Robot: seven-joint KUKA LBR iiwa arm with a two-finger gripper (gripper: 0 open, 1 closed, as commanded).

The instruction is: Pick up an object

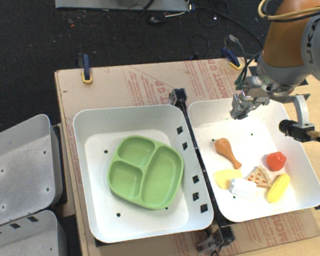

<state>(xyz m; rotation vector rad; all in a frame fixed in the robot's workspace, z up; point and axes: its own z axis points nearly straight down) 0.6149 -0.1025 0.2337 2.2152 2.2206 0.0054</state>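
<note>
Glossy green three-compartment tray (146, 171)

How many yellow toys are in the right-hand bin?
2: a yellow piece left of the pizza slice, and a yellow lemon-like toy toward the front right. Others may hide beneath.

Toy foods, right bin (310, 197), loose lot.
Drumstick (227, 152) lies nearest below the gripper (240, 110); farther off, red tomato (275, 161), pizza slice (259, 177), lemon (278, 188), white packet (243, 188).
</note>
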